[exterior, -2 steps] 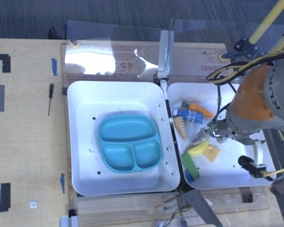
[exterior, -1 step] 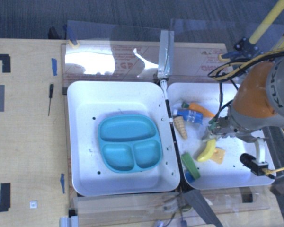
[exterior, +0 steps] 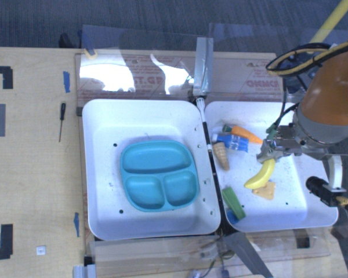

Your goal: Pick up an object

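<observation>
My gripper (exterior: 270, 150) hangs low in the right bin (exterior: 313, 210), reaching in from the right under the grey and orange wrist. Directly below its tip lies a yellow banana (exterior: 261, 176), its upper end touching or just under the gripper. A tan wedge (exterior: 265, 190) lies against the banana's lower end. To the gripper's left are an orange carrot (exterior: 246, 135), a blue packet (exterior: 232, 143) and a tan cone (exterior: 221, 155). A green block (exterior: 231, 200) with a small blue piece (exterior: 239, 214) lies by the bin's left wall.
The left bin (exterior: 98, 155) holds a blue divided plate (exterior: 159, 174). A ridge between the bins (exterior: 210, 167) separates them. Yellow and black cables (exterior: 296, 59) loop above the wrist. A black fitting (exterior: 320, 191) of the arm sits over the right bin's right side.
</observation>
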`<act>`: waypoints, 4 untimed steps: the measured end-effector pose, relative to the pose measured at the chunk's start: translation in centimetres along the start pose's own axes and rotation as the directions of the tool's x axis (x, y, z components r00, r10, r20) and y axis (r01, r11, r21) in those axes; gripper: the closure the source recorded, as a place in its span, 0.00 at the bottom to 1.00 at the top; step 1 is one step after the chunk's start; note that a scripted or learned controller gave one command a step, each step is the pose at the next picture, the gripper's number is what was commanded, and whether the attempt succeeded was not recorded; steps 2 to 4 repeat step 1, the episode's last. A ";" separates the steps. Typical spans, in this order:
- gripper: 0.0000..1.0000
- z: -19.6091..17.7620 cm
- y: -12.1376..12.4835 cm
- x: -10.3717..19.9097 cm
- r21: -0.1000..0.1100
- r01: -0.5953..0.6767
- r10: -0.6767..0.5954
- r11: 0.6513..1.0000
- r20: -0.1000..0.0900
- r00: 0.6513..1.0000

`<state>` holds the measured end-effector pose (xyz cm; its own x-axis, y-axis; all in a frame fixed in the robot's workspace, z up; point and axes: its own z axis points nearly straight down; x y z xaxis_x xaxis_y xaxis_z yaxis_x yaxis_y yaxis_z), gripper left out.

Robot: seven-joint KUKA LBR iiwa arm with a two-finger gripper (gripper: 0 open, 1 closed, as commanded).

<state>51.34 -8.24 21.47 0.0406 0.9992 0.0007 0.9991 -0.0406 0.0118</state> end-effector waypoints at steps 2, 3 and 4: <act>1.00 -7.1 2.4 -3.6 0.008 -0.216 0.216 0.976 0.004 0.976; 1.00 -7.1 2.4 -3.6 0.008 -0.216 0.216 0.976 0.004 0.976; 1.00 -7.1 2.4 -3.6 0.008 -0.216 0.216 0.976 0.004 0.976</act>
